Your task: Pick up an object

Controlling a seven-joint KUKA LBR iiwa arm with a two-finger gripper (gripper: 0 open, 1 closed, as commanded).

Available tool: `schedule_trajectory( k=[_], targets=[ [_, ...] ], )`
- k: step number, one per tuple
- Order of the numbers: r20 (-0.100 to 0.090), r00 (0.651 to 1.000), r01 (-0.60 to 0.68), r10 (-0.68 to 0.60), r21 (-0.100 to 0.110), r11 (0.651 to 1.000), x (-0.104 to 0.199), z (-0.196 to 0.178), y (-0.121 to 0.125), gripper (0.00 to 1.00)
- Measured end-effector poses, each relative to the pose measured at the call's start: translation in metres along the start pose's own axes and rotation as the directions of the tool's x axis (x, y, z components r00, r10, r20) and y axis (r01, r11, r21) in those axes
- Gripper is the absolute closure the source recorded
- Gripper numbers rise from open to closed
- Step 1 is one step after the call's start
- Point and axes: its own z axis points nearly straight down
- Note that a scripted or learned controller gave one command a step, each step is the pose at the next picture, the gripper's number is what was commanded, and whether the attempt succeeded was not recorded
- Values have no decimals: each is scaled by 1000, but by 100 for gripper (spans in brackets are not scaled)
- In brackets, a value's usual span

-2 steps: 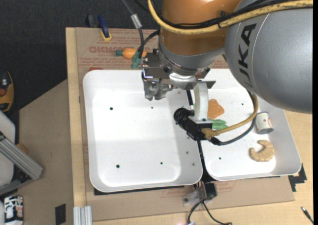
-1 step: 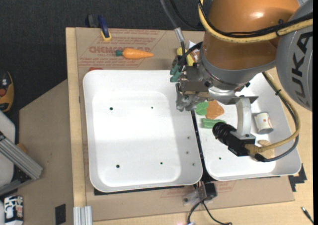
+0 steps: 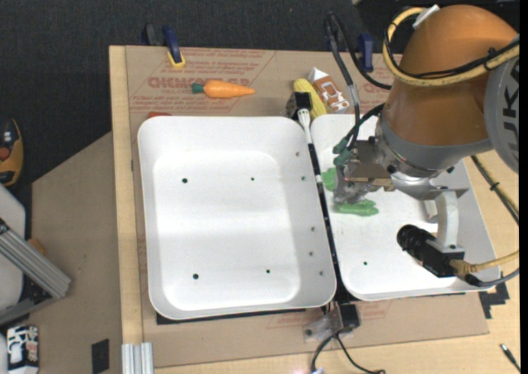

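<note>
Two white bins sit side by side on the worktop (image 3: 124, 116). Left bin (image 3: 223, 207) has a bare floor. Right bin (image 3: 396, 273) holds a green object (image 3: 356, 208) near its left wall. Claw (image 3: 353, 189) hangs directly above that green object, arm coming from the right; spread or pressed together, cannot tell. Carrot (image 3: 224, 90) and corn cob (image 3: 305, 93) lie on the cardboard behind the bins.

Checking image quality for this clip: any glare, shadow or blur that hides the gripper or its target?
Camera view: sharp and evenly lit; mild glare on the left bin; the arm's orange band blocks part of the right bin; the gripper sits shadowed over a green object.
</note>
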Motion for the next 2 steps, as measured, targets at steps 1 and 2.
schedule_trajectory(
  k=[1, 2],
  targets=[
    [-5, 1000, 18, -18, -11, 1000, 96, -21, -1, 100],
    [-10, 1000, 18, -18, -24, 1000, 164, -157, -2, 100]
  ],
)
